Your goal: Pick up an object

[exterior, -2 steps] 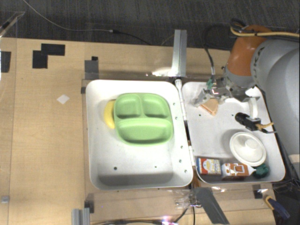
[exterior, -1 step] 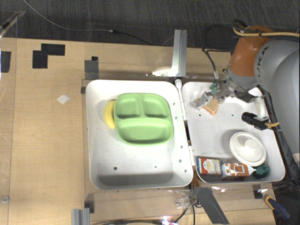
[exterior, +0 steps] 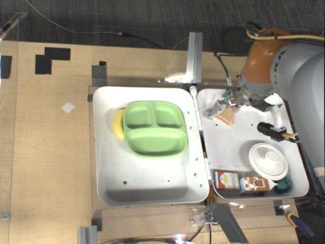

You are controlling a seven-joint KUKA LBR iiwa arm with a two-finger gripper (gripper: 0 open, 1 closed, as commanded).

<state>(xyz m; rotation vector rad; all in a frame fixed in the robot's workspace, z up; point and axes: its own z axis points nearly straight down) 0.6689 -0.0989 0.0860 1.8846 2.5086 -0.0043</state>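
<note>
The gripper hangs low in the far left corner of the right white bin, just above a small tan wedge-shaped piece. How far it is open I cannot tell. This close to the bin wall, it could push the wedge aside and close on nothing. The wedge's upper end is hidden under the gripper, so contact is unclear.

On my table I count two white bins, a left bin and a right bin. There is one green divided tray, one yellow piece, one white bowl, one carton, one tan wedge and one small dark green thing.
</note>
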